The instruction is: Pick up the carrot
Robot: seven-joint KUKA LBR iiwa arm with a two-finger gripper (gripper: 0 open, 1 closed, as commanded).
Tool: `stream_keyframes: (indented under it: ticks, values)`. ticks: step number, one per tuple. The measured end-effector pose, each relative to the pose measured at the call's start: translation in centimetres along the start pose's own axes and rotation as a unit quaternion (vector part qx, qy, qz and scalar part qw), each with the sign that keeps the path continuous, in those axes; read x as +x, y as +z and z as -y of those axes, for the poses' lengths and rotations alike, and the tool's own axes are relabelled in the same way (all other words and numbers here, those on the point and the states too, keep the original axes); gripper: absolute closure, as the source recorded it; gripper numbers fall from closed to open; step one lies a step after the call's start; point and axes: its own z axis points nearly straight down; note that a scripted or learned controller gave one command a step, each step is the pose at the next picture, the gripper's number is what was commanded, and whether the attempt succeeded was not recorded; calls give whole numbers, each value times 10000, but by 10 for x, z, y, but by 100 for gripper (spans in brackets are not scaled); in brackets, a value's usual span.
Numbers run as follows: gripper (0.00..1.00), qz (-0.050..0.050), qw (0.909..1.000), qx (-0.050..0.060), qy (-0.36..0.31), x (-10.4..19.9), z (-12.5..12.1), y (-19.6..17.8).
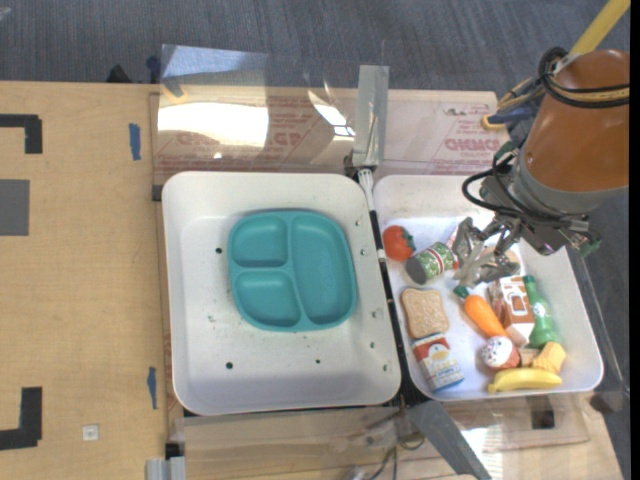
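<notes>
1. The counter (70,268) runs wide and tan under everything, with black tape marks on its left side, well apart from the action.
2. I've got the arm (585,128) coming in from the right, orange band bulking over the right bin's far corner, cables looping round it.
3. The left bin (190,368) carries a teal divided plate (293,268) with three compartments; I leave that alone.
4. The right bin (590,353) is the crowded one: a tomato (398,241) and a small green-labelled can (432,261) at the far left, a slice of bread (426,313) nearer me, a red-and-white labelled can (437,360) below it, a banana (525,379) along the front wall.
5. The gripper (487,253) hangs just above the middle of that bin, metal fingers pointing down and left. I read the jaws as parted, nothing between them, though glare and clutter make the gap hard to judge.
6. The carrot (482,314) lies in the right bin, orange body slanting toward the front right, green top nearest the gripper. It sits between the bread and a red-and-white carton (512,303), close to both.
7. To do this well, I'd shift toward the front of the bin until I'm over the carrot's thick middle, turn the jaws across its length, then drop straight down. The carton crowds one side, so a finger could land on it.
</notes>
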Motion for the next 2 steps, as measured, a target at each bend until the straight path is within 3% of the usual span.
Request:
stream_keyframes:
  ticks: [1, 2]
  values:
    - [0, -36, 10000, -37, 3, 2, -1, 5]
    - [0, 10, 9996, 15, 272, 54, 18, 128]
